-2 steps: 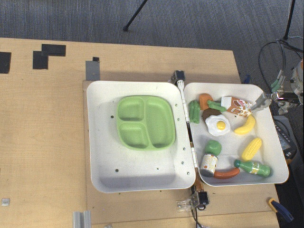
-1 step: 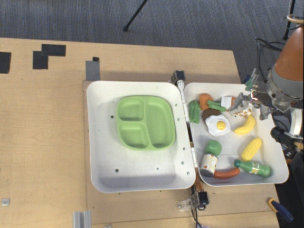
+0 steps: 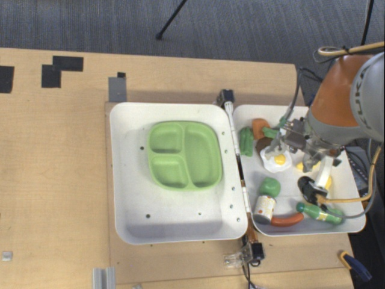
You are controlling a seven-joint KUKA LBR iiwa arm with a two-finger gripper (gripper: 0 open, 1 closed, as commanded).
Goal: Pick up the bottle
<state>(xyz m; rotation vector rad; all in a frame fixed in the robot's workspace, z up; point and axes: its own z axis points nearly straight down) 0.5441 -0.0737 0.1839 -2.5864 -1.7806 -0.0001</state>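
Observation:
A green bottle [image 3: 320, 212] lies on its side near the front right corner of the right bin [image 3: 355, 224], its neck pointing left toward a red sausage [image 3: 286, 220]. My gripper [image 3: 299, 147] hangs over the middle of that bin, just right of a fried egg toy [image 3: 277, 159] and well behind the bottle. The grey wrist and orange band rise behind it to the right. Nothing is seen held in the gripper.
The right bin also holds a green vegetable [image 3: 246, 141], a brown-orange item [image 3: 261, 129], a green lump [image 3: 269, 187], a small can [image 3: 264, 207], a banana [image 3: 325, 177] and a black object [image 3: 307, 189]. A green divided plate [image 3: 183, 155] lies in the left bin [image 3: 129, 221].

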